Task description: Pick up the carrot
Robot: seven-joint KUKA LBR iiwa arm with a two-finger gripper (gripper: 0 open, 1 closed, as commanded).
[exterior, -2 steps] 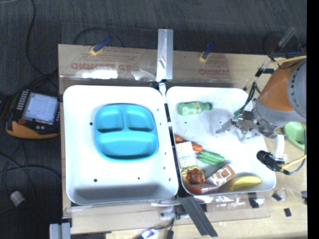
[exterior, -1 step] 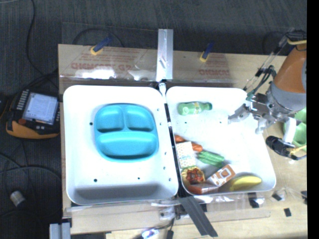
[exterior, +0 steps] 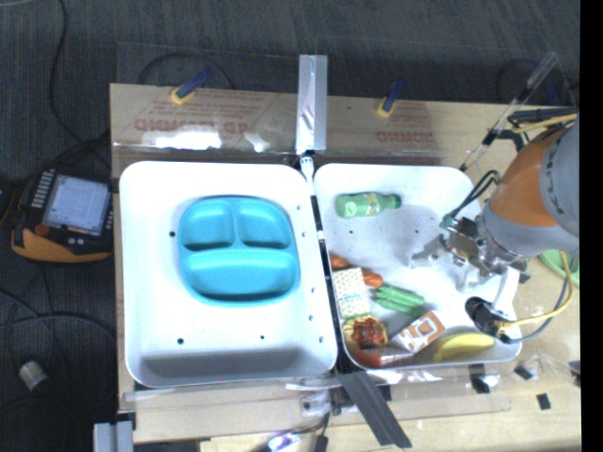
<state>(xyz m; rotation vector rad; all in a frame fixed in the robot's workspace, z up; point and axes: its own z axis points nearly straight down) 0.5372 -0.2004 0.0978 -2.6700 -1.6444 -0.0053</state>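
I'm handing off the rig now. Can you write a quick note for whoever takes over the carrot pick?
Gripper: over the right bin, near its right side; nothing seen held.
Carrot: looks like the orange piece by the divider, among the clutter in the right bin's lower left, beside a card and a green vegetable. Hard to be sure.
Left bin: holds a blue tray.
Done: nothing picked yet.
Left: move to the carrot, grasp, lift.

Bright, even overhead light, slightly soft focus
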